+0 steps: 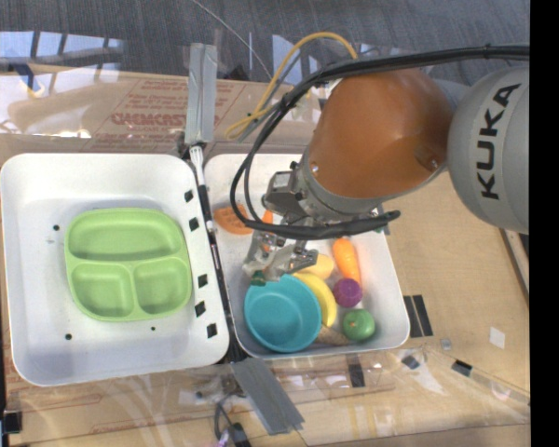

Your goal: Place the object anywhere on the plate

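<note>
While the plate (126, 264) waits bare, I hang the tool (272, 259) over the toys; grip probably unreadable.

Even, bright overhead light fills the scene, and focus is fairly sharp throughout. The 2 shallow white plastic bins (19, 250) look nearly washed out. Soft shadow lies beneath the grey arm with its orange band (382, 138). Clear plastic sheeting (56, 49) behind shows bluish glare patches.
</note>
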You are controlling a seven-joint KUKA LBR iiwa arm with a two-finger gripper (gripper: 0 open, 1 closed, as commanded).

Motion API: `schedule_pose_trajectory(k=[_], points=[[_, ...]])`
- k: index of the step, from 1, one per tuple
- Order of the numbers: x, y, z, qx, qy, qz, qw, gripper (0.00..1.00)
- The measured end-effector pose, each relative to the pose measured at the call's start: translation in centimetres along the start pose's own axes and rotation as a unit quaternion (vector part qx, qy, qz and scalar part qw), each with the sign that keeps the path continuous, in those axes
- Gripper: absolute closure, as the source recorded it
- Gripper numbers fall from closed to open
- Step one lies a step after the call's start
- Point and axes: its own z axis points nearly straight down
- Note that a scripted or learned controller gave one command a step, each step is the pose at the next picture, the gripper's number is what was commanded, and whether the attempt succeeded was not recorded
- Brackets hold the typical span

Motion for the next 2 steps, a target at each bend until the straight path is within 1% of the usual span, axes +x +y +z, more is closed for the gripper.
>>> schedule_pose_trajectory(k=[1, 2], points=[[-10.19, 5.21, 5.67, -0.004, 0.001, -0.144, 0.9896, 1.00], [-10.14, 5.15, 5.63, -0.004, 0.001, -0.143, 0.9897, 0.00]])
